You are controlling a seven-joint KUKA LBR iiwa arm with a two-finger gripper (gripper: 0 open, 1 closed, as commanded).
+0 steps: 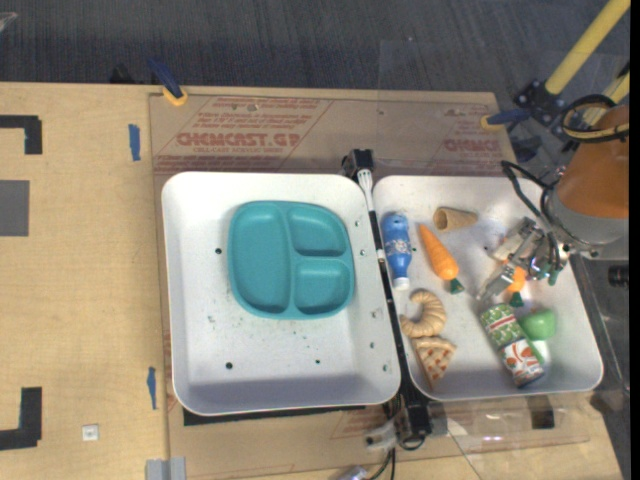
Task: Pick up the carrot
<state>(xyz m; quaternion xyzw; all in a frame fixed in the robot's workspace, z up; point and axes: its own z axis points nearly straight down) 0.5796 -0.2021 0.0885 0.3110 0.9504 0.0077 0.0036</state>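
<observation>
from above the desk (80, 268) we see the carrot (438, 254) lying loose in the right bin (585, 363), between a blue bottle (397, 248) and the jaws (512, 273). the jaws hang low near the bin's right side, apart from the carrot; we cannot tell how wide they stand or whether they grip anything. a croissant (427, 311), a can (512, 346) and a cone (456, 218) share that bin. the left bin (195, 358) carries a teal divided plate (292, 259).

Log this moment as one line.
claw: right bin, right of carrot | carrot: lying free, near bottle | grasp: none
</observation>
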